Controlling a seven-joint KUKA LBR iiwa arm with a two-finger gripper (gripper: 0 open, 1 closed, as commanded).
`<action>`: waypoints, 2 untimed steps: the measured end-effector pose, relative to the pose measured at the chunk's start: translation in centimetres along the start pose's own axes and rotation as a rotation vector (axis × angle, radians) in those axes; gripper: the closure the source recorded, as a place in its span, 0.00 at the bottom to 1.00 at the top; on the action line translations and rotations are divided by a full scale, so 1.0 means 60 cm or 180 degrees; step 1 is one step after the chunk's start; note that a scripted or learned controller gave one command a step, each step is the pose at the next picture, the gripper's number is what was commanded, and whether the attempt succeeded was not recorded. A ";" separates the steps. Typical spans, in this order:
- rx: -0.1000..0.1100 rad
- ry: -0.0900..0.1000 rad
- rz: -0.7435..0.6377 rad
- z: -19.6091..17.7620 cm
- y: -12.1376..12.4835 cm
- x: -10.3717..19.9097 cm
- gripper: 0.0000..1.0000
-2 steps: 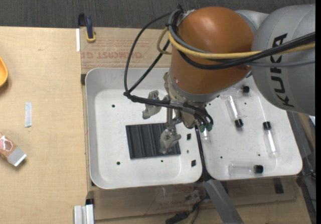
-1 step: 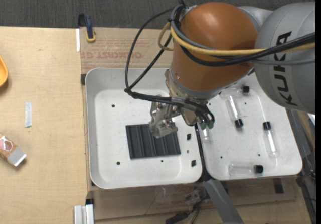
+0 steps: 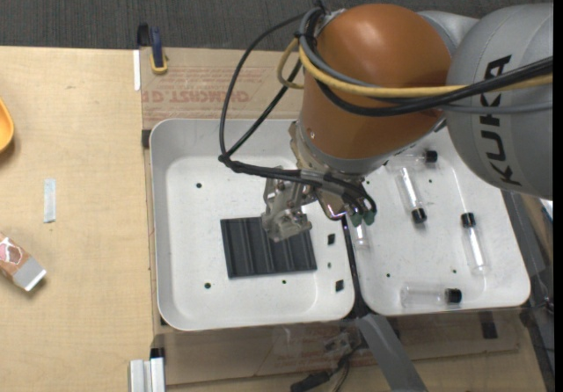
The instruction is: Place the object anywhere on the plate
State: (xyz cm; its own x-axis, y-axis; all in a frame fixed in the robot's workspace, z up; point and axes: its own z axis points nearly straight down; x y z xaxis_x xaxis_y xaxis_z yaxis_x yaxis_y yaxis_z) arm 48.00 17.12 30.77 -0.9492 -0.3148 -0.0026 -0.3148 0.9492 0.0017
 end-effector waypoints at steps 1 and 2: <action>-0.0004 -0.0009 0.0016 -0.015 -0.001 -0.002 1.00; -0.0003 -0.0009 0.0016 -0.015 -0.002 -0.002 0.00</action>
State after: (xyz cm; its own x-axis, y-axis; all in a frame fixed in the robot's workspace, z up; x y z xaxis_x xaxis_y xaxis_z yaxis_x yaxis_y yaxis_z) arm 48.16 17.08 31.68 -0.9507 -0.3100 -0.0053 -0.3100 0.9507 0.0027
